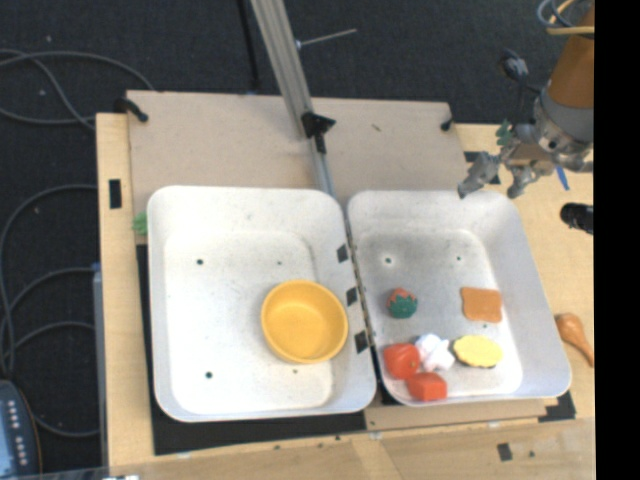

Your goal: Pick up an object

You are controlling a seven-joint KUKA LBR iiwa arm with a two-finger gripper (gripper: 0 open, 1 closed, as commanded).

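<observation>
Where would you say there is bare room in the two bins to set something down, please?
Left bin: bare all around the yellow bowl. Right bin: bare far half. Crowded near edge: green ball, orange block, yellow piece, red pieces.

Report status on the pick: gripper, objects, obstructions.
Gripper above right bin's far right corner, nothing between its fingers. Small objects cluster at that bin's near end, untouched. Yellow bowl sits in left bin. Path down clear.

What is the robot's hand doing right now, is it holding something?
Gripper: open, holding nothing, up over the far right corner of the right bin.
</observation>
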